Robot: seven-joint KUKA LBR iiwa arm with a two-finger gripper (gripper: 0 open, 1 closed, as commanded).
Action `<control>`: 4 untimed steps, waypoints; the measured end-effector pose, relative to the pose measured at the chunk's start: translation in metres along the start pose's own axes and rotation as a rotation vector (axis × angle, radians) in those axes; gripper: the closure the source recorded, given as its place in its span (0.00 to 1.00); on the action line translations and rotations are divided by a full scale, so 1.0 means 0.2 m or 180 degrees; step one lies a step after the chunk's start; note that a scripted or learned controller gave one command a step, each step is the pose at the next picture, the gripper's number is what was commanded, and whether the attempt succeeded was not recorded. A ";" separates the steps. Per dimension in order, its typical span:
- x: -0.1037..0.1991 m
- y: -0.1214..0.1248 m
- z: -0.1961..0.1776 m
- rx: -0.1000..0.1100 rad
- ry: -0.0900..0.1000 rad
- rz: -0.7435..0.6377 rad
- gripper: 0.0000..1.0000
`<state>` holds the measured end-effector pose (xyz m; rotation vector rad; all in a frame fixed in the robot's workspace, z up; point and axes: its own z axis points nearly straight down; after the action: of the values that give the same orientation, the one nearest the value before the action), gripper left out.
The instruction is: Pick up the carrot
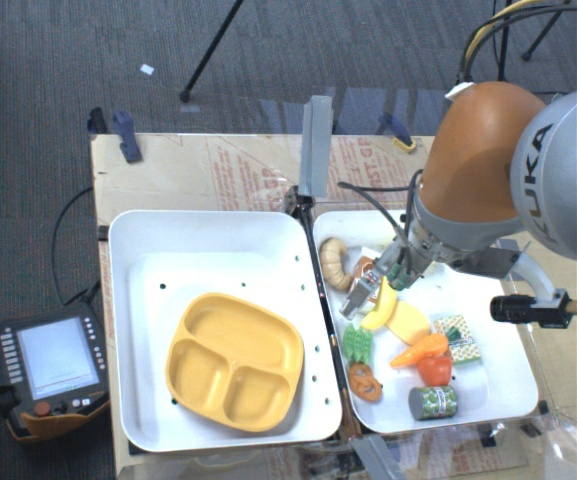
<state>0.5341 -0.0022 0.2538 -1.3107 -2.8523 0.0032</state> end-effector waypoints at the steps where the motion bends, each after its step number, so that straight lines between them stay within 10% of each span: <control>1: 0.10 -0.22 0.32 0.0006 0.0013 -0.1253 0.00; 2: -0.20 -0.56 0.71 -0.0001 0.0014 -0.1885 0.00; 3: -0.14 -0.51 0.84 -0.0004 0.0014 -0.1663 0.00; 4: -0.14 -0.50 0.80 -0.0005 0.0018 -0.1672 1.00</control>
<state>0.4751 -0.0892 0.0943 -0.5243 -3.0901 -0.0039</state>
